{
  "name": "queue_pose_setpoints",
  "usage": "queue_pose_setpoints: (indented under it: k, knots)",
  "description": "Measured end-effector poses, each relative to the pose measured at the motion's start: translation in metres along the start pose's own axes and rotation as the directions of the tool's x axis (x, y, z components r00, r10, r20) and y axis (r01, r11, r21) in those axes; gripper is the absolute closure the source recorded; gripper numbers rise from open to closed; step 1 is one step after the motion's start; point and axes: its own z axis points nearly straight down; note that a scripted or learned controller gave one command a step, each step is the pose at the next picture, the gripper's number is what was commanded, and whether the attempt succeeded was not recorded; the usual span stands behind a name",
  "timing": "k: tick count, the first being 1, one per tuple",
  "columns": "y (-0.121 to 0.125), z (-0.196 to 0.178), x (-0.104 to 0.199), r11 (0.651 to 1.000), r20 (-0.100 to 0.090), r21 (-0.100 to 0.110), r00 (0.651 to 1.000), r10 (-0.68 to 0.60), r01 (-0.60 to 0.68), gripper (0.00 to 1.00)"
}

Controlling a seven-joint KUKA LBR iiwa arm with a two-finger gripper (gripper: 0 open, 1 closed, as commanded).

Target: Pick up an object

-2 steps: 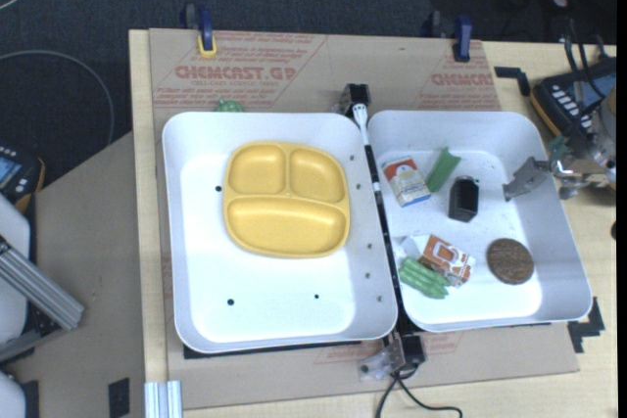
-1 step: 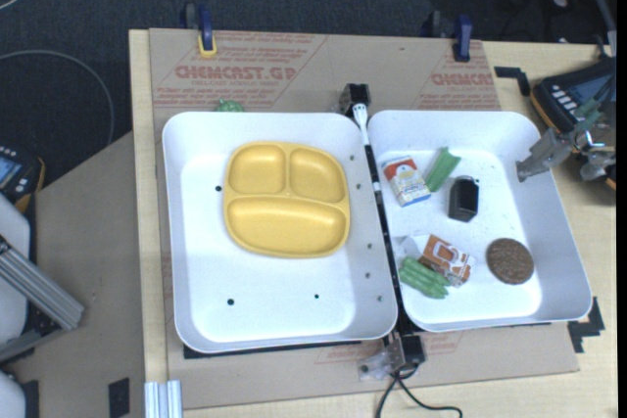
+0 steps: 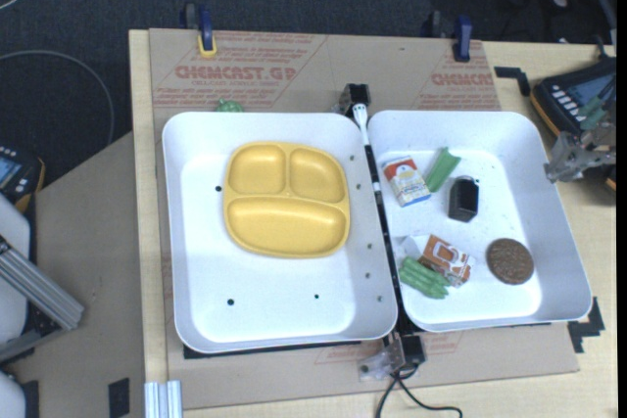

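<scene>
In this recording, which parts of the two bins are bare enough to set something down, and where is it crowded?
Left bin: bare floor in front of the yellow divided plate, and a strip along its left wall. Right bin: bare at the back right corner, behind the black block. Crowded: its left half, around the red-and-white carton, green pods and orange packet; the brown disc fills the front right.

Gripper (image 3: 578, 155) at the right edge: a grey metal assembly of thin angular struts, details too small to resolve.

Divided plate (image 3: 287, 200) in left bin (image 3: 196, 240); right bin (image 3: 519, 137) holds carton (image 3: 406, 181), block (image 3: 462, 199), disc (image 3: 510, 261), packets (image 3: 436, 264).
</scene>
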Motion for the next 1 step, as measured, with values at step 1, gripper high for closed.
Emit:
queue_pose_setpoints:
  k: [1]
  knots:
    - [-0.0061,0.0338,0.0824,1.000,-0.006,0.011,1.000,-0.006,0.006,1.00]
